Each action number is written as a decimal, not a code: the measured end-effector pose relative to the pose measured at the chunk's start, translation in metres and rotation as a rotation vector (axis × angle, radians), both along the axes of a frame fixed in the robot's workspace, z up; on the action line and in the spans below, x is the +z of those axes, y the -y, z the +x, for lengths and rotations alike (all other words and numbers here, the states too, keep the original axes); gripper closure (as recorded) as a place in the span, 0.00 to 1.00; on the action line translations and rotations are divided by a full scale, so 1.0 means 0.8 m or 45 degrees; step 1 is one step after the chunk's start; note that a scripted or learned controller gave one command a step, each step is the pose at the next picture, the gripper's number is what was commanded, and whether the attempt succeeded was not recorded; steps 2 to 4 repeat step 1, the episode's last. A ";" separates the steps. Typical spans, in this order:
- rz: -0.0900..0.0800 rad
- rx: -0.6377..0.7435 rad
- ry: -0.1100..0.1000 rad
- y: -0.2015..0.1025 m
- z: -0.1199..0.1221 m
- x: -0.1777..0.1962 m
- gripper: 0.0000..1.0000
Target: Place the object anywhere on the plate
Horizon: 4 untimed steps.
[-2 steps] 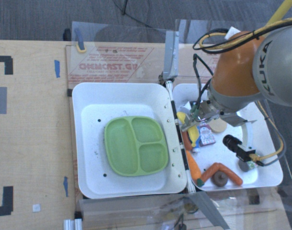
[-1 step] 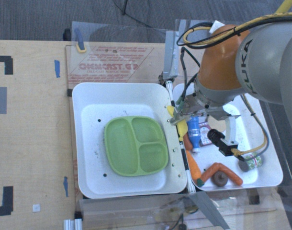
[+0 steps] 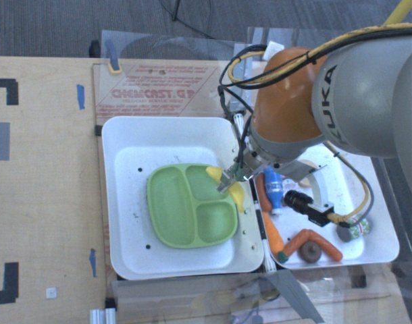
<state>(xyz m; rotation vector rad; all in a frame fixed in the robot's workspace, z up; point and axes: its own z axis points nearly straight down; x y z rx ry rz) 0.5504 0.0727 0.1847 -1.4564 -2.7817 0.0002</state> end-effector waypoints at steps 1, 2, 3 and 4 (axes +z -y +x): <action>0.000 -0.002 0.000 0.001 0.000 0.000 0.00; 0.000 -0.002 0.000 0.001 0.000 0.000 0.00; 0.000 -0.002 0.000 0.001 0.000 0.000 0.00; 0.000 -0.002 0.000 0.001 0.000 0.000 0.00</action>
